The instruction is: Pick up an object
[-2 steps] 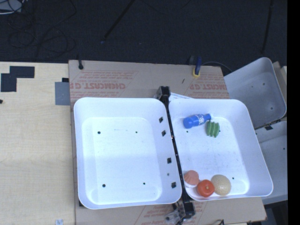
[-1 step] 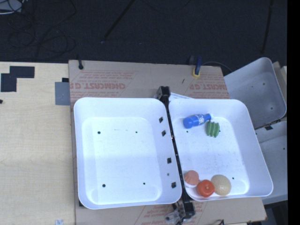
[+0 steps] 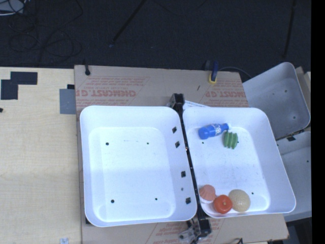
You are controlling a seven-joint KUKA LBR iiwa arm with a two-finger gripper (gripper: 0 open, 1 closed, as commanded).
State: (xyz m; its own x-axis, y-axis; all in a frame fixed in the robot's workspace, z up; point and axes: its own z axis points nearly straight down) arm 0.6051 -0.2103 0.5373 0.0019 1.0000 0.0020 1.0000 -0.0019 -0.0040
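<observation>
From the camera view above the counter (image 3: 35, 166), the right bin (image 3: 281, 172) serves as the landmark. Five small things lie inside it, in two groups that are well apart.

In the far part of the right bin, a blue bottle (image 3: 213, 130) lies on its side, its paler cap end pointing toward the bin's far right corner. Just beside it, on the side toward the bin's right wall, sits a small green ridged piece (image 3: 231, 139); whether the two touch cannot be made out.

In the near part of the right bin, three round things crowd against the front wall. A pale pink disc (image 3: 206, 191) lies nearest the bin's left wall. A red-orange round piece (image 3: 222, 204) sits against it on the front rim side. A beige ball (image 3: 239, 200) touches the red-orange piece on the side toward the bin's right wall. The middle of the bin floor is bare white with faint scuffs.

To the left of the right bin, edge to edge with it, stands the left bin (image 3: 84, 151). A row of small black clips (image 3: 183, 159) runs along the seam between them. Both bins rest on a brown cardboard sheet (image 3: 132, 88) with red lettering, which shows beyond the right bin's far rim. A grey metal panel (image 3: 277, 95) stands just past the right bin's far right corner.

Whether the end effector is spread or pressed together cannot be told.
</observation>
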